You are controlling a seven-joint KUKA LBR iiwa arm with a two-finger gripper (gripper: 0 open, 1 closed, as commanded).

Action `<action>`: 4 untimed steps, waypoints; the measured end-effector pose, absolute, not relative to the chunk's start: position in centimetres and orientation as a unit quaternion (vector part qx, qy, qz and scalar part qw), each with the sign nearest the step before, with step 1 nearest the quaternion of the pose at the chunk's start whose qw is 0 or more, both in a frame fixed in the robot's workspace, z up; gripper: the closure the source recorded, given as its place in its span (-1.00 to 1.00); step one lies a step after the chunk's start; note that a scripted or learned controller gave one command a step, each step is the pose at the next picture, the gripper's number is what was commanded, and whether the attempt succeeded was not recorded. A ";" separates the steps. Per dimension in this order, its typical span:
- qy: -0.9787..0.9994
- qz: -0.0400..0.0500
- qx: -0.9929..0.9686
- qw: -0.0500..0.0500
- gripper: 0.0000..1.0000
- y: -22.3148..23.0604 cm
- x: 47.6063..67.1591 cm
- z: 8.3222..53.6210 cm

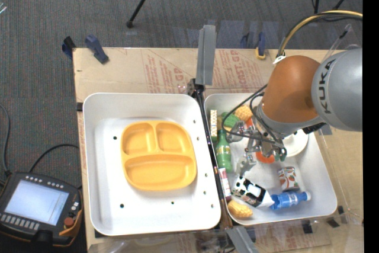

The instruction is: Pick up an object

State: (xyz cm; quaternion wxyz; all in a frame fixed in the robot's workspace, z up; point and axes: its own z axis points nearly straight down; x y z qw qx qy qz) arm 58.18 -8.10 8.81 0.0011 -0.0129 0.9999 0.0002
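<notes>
My gripper [263, 150] hangs low in the right bin [328, 186], under the arm's orange band [291, 95]. Directly beneath it lies a small orange-red object [266, 157], partly hidden by the gripper. A green bottle [223, 151] lies to its left along the bin's wall. A black-and-white carton [247, 190], a red-and-white carton [288, 177] and a blue bottle [290, 199] lie nearer the front. A corn cob [243, 112] sits behind the gripper, and a second yellow piece [240, 209] rests at the front edge.
The left bin [95, 127] holds a yellow divided plate [159, 154]. A white dish [298, 143] sits in the right bin beside the gripper, half under the arm. A grey post [206, 62] rises behind the divider between the bins. A pendant [38, 204] lies at the lower left.
</notes>
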 end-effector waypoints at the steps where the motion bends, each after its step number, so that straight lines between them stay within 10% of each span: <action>1: 1.000 -0.002 0.015 0.012 -1.00 -12.6 49.9 9.3; 3: 0.998 0.000 -0.057 0.001 -1.00 -8.8 61.1 8.8; 4: 0.997 0.000 -0.071 0.001 -1.00 -16.7 57.0 8.8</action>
